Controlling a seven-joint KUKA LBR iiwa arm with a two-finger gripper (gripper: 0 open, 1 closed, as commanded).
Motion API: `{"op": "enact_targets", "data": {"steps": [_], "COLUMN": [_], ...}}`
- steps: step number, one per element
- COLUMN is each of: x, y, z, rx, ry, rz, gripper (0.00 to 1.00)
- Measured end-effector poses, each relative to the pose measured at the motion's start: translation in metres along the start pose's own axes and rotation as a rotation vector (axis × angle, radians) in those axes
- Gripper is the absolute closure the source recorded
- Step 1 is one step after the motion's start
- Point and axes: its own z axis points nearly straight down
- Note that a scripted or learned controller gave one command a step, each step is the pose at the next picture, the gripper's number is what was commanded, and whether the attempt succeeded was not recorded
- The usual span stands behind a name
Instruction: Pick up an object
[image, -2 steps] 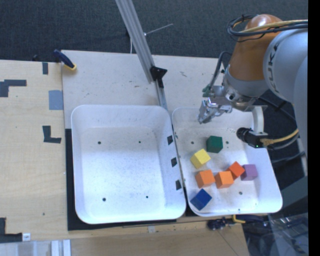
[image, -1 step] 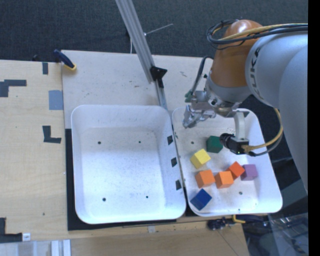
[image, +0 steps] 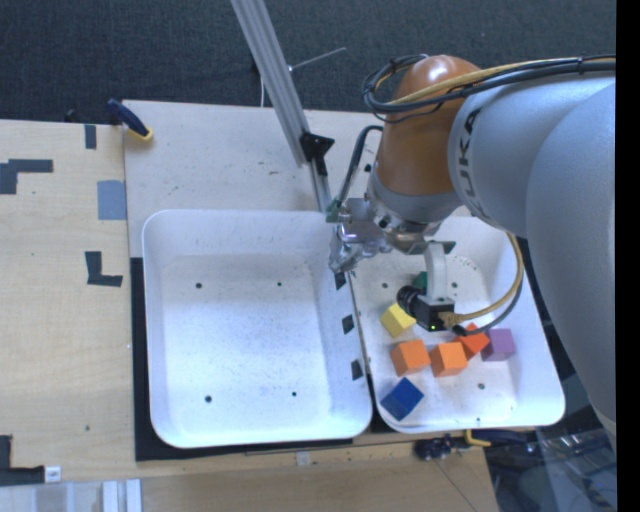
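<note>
Camera view, looking down at a slant. Two shallow white bins side by side on a pale wooden bench (image: 60, 300).

Left bin (image: 240, 330): floor speckled with fine dark marks and a few dark dots.

Right bin (image: 520, 395): holding a cluster of small blocks.

Grey arm (image: 560, 150), reaching in from the right, with orange band (image: 425, 110) above the wrist, covering the far part of the right bin.

Gripper (image: 345, 248): low over the seam between the two bins, toward the far end of that seam. Degree of opening not discernible from this angle; no object seen in its grasp.

Task's things, all resting on the right bin's floor and apart from the gripper:
- Yellow block (image: 397, 320), nearest the gripper.
- First orange block (image: 410, 356), lower in the picture, just beside the second orange block (image: 449, 358).
- Small red-orange block (image: 476, 343), against or very near the second orange block; contact not discernible.
- Purple block (image: 500, 343), just beside the red-orange block, toward the right.
- Blue block (image: 402, 398), closest to the near rim, near the seam.

Outside the bins:
- Slanted grey metal rail (image: 280, 90), running from the top edge down toward the far rims.
- Blue-and-yellow clamp (image: 130, 120), at the far left corner of the pale board.
- Grey tape patch (image: 112, 198), on the wood left of the left bin.
</note>
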Motion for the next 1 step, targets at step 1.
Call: {"op": "enact_targets", "data": {"steps": [1], "x": [0.0503], "y": [-0.0147], "z": [0.0063], "rx": [0.0], "ry": [-0.001], "rz": [0.0], "gripper": [1.0]}}
